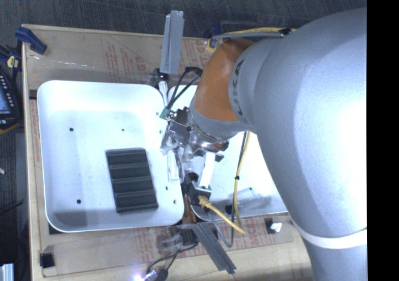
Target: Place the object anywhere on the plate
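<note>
While my grey arm [305, 118] reaches in from the right, the left white bin [62, 99] holds one thing, a dark ribbed block [131, 180] lying flat on its floor toward the near right corner. My fingers [181, 149] hang over the seam between the two bins, just right of that block and apart from it; I cannot tell whether they are apart or together. My arm covers most of the right bin [255, 195].

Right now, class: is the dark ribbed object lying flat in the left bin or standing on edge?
Lying flat. The dark ribbed object shows its whole ridged top face on the floor of the left bin.
</note>
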